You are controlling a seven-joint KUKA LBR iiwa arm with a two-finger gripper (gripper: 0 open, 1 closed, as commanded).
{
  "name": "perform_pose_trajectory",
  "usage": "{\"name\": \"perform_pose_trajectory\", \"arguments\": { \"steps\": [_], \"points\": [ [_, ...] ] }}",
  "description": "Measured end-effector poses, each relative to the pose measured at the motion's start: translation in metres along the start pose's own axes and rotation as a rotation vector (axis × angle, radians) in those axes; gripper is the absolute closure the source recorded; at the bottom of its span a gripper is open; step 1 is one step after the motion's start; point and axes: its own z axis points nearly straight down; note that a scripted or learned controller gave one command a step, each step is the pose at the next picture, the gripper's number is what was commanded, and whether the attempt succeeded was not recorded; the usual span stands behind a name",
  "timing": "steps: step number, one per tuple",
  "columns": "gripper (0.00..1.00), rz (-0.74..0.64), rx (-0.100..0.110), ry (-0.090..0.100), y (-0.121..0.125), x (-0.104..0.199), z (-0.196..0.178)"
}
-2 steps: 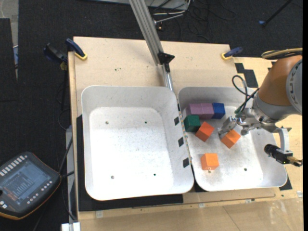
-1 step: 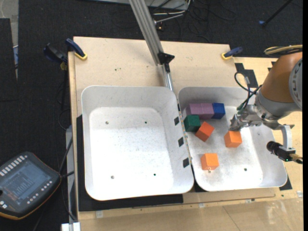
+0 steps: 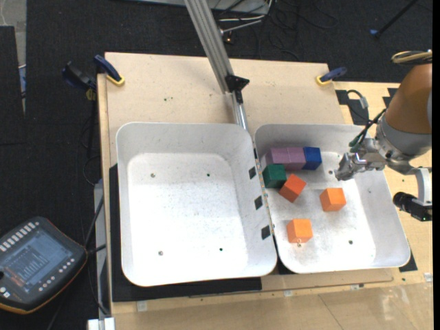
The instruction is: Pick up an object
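Observation:
The right bin holds several blocks. A purple block and a blue block lie at its back left, with a green block just in front of them. Beside the green one sits an orange block. Two more orange blocks lie at the middle and toward the front. My gripper hangs over the right bin's back right part, to the right of the blue block and above the middle orange block. Nothing shows between its fingers.
The left bin stands beside the right one on the wooden bench. A metal pole slants down to the bins' shared edge. Clamps grip the bench's back corners. A teach pendant lies at the lower left.

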Motion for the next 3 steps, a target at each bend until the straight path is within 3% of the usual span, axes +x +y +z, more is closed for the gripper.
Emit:
{"name": "perform_pose_trajectory", "arguments": {
  "steps": [2, 3],
  "points": [
    [1.00, -0.001, 0.001, 0.000, -0.003, -0.003, -0.075],
    [1.00, -0.008, 0.005, 0.004, 0.008, 0.061, -0.072]
  ]
}}
